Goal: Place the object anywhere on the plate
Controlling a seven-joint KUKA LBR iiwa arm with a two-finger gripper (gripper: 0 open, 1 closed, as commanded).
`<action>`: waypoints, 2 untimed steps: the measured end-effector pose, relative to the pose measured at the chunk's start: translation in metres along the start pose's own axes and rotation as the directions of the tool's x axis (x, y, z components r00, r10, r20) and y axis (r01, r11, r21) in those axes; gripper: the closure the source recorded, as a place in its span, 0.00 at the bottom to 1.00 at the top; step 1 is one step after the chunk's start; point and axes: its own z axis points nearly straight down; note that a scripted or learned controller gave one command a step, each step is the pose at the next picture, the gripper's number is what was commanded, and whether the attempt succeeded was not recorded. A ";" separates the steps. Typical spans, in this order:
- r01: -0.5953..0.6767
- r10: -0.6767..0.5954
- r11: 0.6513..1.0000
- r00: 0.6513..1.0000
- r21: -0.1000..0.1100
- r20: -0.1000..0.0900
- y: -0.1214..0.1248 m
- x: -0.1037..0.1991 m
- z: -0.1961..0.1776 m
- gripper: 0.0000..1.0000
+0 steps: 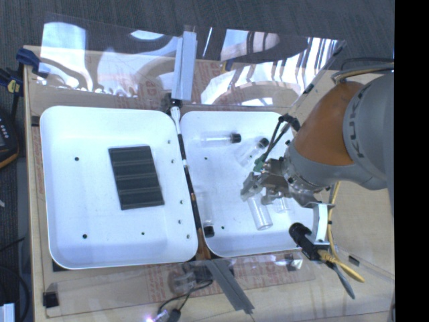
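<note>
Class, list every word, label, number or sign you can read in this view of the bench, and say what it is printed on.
None can be read.
Faint reddish print on the bench edge below the right bin: too blurred to read.
The dark ridged plate in the left bin bears no marking.

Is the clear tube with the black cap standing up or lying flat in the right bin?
Lying flat. The clear tube shows its full length on the right bin floor, black cap pointing right.
</note>
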 end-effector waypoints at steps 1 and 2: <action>0.018 -0.018 1.000 1.000 0.003 -0.003 -0.005 0.080 0.018 1.00; -0.156 0.156 0.988 0.988 0.006 -0.003 -0.028 0.141 0.019 1.00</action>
